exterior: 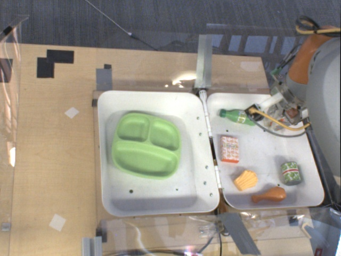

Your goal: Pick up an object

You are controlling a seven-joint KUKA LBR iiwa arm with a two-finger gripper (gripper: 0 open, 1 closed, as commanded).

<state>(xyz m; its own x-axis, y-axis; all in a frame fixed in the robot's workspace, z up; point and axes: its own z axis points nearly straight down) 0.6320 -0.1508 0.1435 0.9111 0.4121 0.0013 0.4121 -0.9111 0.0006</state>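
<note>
The right bin (314,196) holds a green bottle (237,116) lying on its side at the back. A red and white box (229,149) lies in the middle. An orange wedge (245,180) and a brown drumstick (270,195) sit near the front, and a green can (290,173) is at the right. My gripper (274,110) hangs low over the back right of this bin. It is just right of the bottle's base, with a yellow cable looping beneath it. Nothing shows in its grasp.
A green divided plate (145,145) lies in the left bin (106,196). A ridge between the two bins runs front to back. The grey arm with its orange band (301,63) fills the right edge above the right bin.
</note>
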